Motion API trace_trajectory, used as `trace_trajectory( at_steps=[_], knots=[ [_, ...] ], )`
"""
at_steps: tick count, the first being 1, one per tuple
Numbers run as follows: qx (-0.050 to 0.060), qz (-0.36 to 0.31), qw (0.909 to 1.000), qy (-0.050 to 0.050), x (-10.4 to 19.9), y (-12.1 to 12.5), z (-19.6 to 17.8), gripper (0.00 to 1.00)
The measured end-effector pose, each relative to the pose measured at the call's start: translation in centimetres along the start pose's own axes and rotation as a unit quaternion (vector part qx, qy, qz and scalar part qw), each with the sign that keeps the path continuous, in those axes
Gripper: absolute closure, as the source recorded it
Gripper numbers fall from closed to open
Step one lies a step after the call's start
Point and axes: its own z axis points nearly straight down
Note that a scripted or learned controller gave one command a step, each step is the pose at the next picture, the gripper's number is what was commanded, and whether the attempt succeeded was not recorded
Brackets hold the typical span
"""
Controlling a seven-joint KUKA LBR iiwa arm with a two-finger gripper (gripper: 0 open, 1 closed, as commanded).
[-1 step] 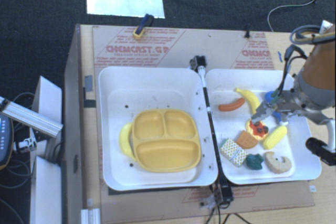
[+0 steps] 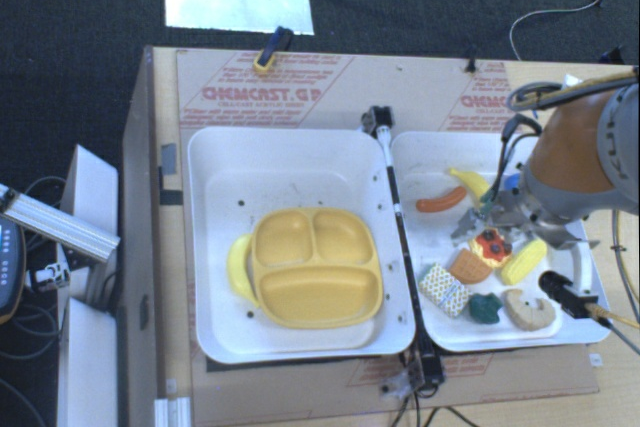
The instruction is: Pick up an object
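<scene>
- While the gripper hangs low in the right bin, just above the pizza slice, its grip state cannot be told.
- Yellow divided plate sits in the left bin.

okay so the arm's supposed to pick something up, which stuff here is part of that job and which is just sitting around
Part of the job:
gripper, low in the right bin
toy pizza slice
waffle piece
corn cob
banana
hot dog

Just lying about:
yellow divided plate in the left bin
yellow clamp on the board
</scene>
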Motion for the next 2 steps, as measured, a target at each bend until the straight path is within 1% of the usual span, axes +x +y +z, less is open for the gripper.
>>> trace_trajectory(
  at_steps=[1,2],
  knots=[
    [-0.002,-0.001,1.0000,-0.001,-2.5,7.4,2.7,0.00],
    [-0.004,-0.002,1.0000,-0.001,-2.5,7.6,1.6,1.00]
  ],
)
